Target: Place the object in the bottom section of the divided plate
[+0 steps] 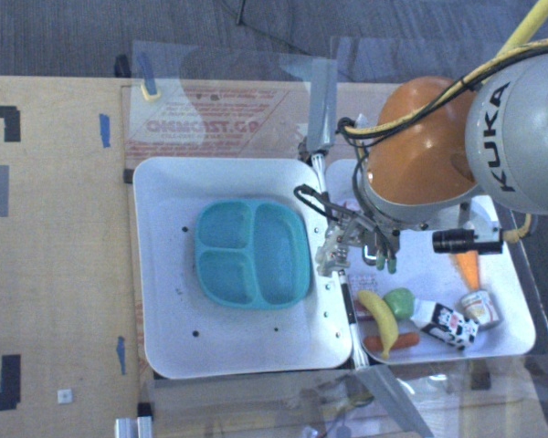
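A teal divided plate point(253, 254) lies in the left white bin point(164, 336), with one long section on its right side and two smaller ones on its left. All three sections look bare. My gripper point(358, 252) hangs below the orange wrist band, over the wall between the two bins, just right of the plate's edge. I see nothing clearly held in it. A yellow banana point(380, 313), a green round fruit point(399, 301), an orange carrot point(468, 266) and a red-orange piece point(391, 342) lie in the right bin point(516, 331).
A black-and-white small carton point(450, 326) and a small cup point(478, 307) sit near the right bin's front corner. The arm's bulk covers the right bin's back half. A clear sheet and a cardboard panel point(201, 121) lie behind the left bin.
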